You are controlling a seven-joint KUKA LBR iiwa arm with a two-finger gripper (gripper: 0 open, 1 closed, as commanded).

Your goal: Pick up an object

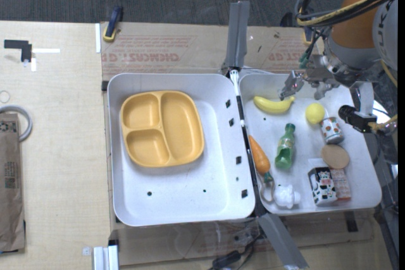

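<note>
Yellow banana (273,104), green bottle (285,147), orange carrot (259,156), yellow divided plate (162,128).

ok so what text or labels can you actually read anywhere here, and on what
Red print on the cardboard sheet behind the bins: upside down and faint, too blurred to quote.
Brown paper bag, left edge: dark marks, unreadable.
Small can, green bottle, cow-print carton: labels too small to read.

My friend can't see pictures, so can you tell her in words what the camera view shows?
A robot arm reaches in from the right, its gripper hovering just above a banana in the right bin. That bin also holds a lemon, a green bottle, a carrot and a small can. The left bin holds a yellow divided plate.
</note>
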